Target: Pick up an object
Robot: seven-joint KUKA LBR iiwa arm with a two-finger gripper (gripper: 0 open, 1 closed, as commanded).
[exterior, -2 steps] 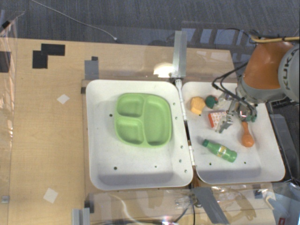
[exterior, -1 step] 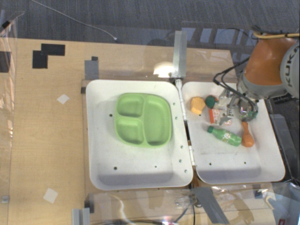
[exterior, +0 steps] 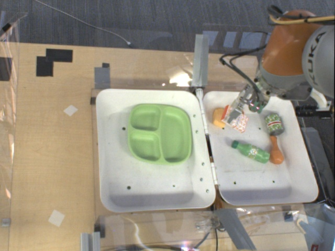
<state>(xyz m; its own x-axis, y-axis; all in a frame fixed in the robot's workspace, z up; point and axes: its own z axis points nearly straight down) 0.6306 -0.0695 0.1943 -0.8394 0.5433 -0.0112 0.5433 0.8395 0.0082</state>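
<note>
Gripper (exterior: 236,110) is down in the right bin (exterior: 261,190), right over a small clear packet (exterior: 239,121) beside the orange-yellow piece (exterior: 219,116); can't tell the finger state. I'd centre on just one, they're touching. Green bottle (exterior: 250,151), carrot-like toy (exterior: 276,151) and small can (exterior: 274,124) sit nearby, green divided plate (exterior: 159,133) in the left bin (exterior: 152,195).

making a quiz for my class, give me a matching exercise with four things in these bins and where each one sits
Things:
1. green divided plate
2. green bottle
3. gripper
4. green can

Places:
A. right bin, lying near its middle
B. right bin, toward its far right side
C. left bin
D. over the right bin's far left part, at an orange and a patterned item

Pairs: 1-C, 2-A, 3-D, 4-B
</note>
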